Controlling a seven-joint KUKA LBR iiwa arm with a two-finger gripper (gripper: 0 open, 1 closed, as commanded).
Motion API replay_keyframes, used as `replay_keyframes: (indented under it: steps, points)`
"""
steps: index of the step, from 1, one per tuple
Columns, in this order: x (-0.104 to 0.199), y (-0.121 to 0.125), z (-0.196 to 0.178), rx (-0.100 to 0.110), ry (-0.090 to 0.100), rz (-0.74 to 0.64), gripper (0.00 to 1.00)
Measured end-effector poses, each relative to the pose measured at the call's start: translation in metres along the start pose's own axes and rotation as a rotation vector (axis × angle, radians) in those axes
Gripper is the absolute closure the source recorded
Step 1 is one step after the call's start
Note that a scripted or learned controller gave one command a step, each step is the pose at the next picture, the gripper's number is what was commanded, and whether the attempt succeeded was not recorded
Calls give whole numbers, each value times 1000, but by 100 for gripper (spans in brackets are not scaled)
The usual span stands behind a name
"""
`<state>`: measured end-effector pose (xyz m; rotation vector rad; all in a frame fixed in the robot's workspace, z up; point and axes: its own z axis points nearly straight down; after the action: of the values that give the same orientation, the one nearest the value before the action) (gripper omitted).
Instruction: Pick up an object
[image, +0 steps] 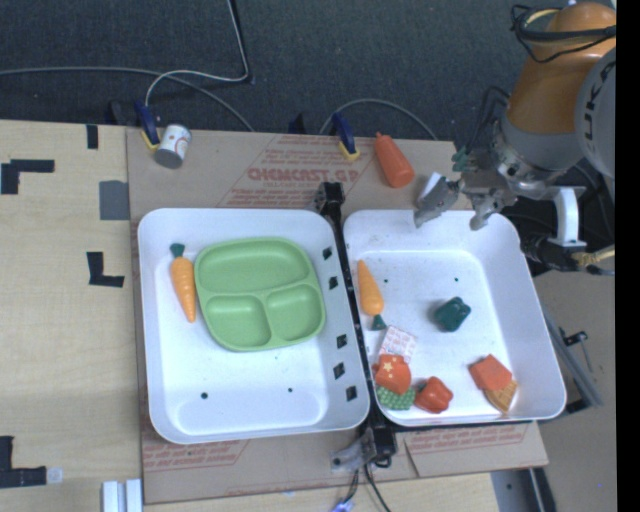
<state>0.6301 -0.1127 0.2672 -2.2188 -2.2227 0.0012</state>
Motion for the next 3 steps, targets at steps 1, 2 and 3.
replay_keyframes:
  steps: [1, 2, 3]
  points:
    - [-60, -29, 120, 4, 0, 2, 0]
    - [-71, -66, 181, -3, -1, 1, 0]
    - [-72, -65, 170, -7, -3, 0, 100]
